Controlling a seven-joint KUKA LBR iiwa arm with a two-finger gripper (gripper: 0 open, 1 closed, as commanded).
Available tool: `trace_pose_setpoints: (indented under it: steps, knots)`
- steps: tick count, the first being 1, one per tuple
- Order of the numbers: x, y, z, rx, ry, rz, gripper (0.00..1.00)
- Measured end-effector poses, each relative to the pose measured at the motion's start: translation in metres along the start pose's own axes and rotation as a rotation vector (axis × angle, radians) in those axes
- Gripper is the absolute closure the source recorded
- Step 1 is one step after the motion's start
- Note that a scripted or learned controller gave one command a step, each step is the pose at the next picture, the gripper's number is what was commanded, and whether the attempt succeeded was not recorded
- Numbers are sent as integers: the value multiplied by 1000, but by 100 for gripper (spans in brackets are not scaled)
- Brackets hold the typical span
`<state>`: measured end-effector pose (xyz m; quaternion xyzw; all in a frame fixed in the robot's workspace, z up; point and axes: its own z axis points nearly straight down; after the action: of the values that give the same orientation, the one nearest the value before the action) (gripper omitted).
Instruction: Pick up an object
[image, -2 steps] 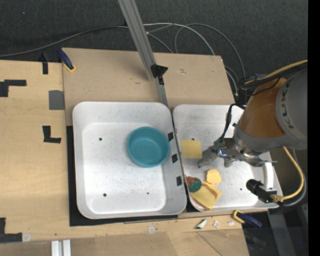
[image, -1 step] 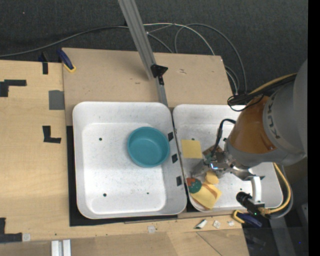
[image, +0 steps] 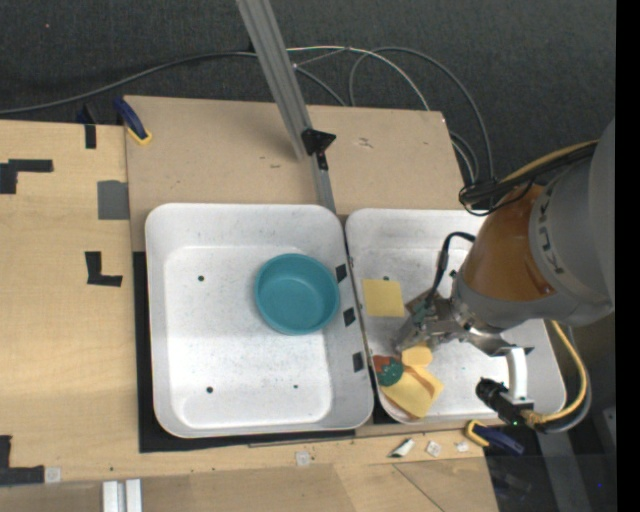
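From above, the gripper (image: 418, 325) is down in the right bin (image: 400, 232), just beside a yellow square (image: 383, 297) and above yellow pieces (image: 415, 385) and a small green thing (image: 389, 373). Whether its claw is open or closed I cannot tell. A teal bowl (image: 296, 292) sits in the left bin (image: 200, 340).

My colours, from above
Teal bowl (image: 296, 292) in the white left bin (image: 180, 300); pale yellow square (image: 383, 297) and yellow pieces (image: 415, 385) in the white right bin (image: 400, 235); my orange band (image: 505, 255).
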<state>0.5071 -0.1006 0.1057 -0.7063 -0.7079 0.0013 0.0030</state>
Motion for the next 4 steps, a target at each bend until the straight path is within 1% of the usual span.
trace_pose_setpoints:
  steps: [1,2,3,4]
  knots:
    - [0,-1,-62,-10,-3,1,100]
    - [2,3,-105,-9,-3,0,100]
    - [2,3,-133,-8,-3,1,100]
    - [65,12,-127,-4,-1,-5,100]
